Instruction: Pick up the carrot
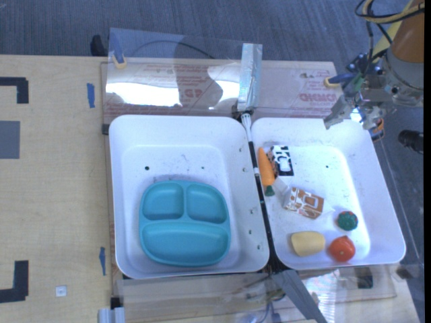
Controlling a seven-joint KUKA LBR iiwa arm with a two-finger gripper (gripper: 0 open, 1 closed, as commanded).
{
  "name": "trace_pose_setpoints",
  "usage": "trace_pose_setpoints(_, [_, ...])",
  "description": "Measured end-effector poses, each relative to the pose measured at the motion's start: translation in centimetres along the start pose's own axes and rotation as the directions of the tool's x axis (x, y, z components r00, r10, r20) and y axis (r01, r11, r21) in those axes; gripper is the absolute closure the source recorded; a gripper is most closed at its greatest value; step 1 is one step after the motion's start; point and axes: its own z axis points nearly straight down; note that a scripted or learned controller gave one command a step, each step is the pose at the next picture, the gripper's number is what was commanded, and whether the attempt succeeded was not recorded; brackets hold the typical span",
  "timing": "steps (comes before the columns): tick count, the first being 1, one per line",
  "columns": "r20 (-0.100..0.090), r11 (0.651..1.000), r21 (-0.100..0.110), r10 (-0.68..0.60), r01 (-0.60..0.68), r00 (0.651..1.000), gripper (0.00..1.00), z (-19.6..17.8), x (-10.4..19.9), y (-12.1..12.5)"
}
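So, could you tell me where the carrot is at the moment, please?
The carrot lies in the right bin, against its left wall, just left of a black-and-white card.

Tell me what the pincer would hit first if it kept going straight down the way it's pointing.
Probably the right bin, at its bare far right corner. The pincer hangs over that corner, well away from the carrot at the bin's left wall. Depth is hard to judge in this slanted view.

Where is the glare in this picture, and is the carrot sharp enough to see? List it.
Camera view: strong glare on the clear plastic sheet behind the left bin; the right bin is brightly lit; the carrot is small but clearly outlined by the divider; the gripper looks soft and blurred.
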Motion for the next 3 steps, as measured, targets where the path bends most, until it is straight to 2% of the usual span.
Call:
trace_pose_setpoints(1, [0.001,1.0,-0.004,-0.001,0.001,1.0,1.0,-1.1,0.0,0.1])
trace_pose_setpoints(2, [0.002,0.972,-0.002,0.237,-0.237,0.972,1.0,2.1,0.1,3.5])
trace_pose_setpoints(3, [-0.001,0.833,-0.004,0.553,-0.553,0.833,1.0,-3.1,4.0,3.5])
